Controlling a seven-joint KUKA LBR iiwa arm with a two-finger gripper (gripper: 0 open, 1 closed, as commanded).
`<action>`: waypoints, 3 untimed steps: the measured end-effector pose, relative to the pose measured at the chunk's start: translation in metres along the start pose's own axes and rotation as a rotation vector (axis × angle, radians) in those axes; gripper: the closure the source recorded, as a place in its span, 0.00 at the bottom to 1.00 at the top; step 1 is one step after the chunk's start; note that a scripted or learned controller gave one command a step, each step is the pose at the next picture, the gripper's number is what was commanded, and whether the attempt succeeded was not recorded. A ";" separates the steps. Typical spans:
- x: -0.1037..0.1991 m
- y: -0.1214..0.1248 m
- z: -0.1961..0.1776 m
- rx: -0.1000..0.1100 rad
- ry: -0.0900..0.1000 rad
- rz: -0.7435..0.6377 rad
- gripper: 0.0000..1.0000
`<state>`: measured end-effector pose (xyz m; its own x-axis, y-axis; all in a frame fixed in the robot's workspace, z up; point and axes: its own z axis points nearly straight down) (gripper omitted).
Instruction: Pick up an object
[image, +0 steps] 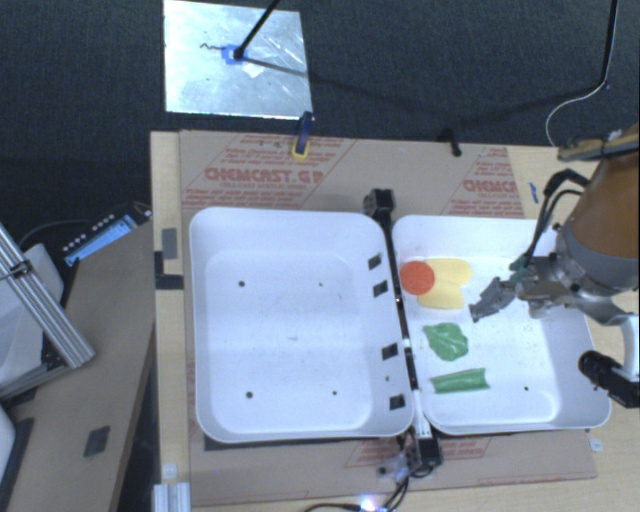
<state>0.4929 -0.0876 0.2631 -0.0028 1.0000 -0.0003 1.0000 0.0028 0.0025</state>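
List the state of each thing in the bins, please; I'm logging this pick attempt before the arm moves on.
orange round object: lying in right bin, overlapping yellow object.
yellow object: lying flat, partly under the orange one.
green crumpled object: lying loose, apart from the others.
green long object: lying flat near the front.
gripper: above the right bin, beside the yellow object, nothing seen held.

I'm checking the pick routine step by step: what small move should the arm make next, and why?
Probably a short move left and down toward the flat pale yellow piece. The hand hovers just right of it in the right shallow white bin, with nothing seen between its fingers, and that piece lies nearest, touching the round orange-red object.
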 end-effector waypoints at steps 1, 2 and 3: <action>0.047 -0.007 0.083 0.009 0.003 -0.005 0.00; 0.148 0.057 0.078 -0.004 0.005 -0.012 0.00; 0.140 0.055 0.068 0.000 0.001 0.000 1.00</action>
<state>0.5478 0.0528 0.1951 -0.0029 1.0000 0.0010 1.0000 0.0029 0.0027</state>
